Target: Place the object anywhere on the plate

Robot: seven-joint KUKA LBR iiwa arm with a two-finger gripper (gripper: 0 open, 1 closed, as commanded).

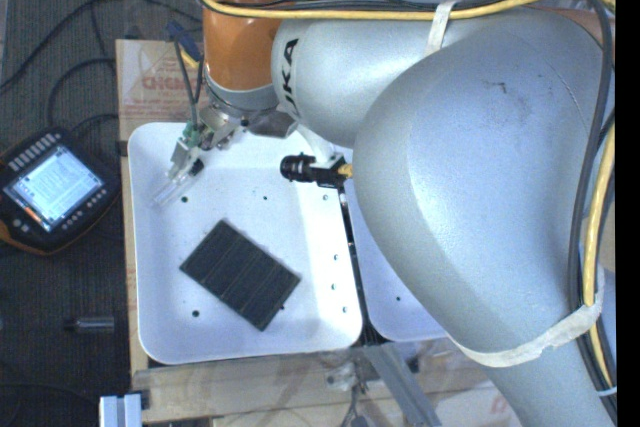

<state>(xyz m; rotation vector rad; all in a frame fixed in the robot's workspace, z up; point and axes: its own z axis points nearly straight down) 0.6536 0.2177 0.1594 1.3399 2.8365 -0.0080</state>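
The gripper (176, 177) hung over the left bin (150, 315), jaw state indeterminable, with the dark ribbed plate (240, 274) lying below-right of it.

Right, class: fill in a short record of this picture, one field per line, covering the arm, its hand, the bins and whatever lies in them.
arm: grey with orange band, reaching in from the right
hand: over the far-left part of the left bin
left bin: white, shallow, holds a dark ribbed plate
dark ribbed plate: flat, rectangular, set at a slant, apart from the hand
right bin: white, mostly hidden by the arm
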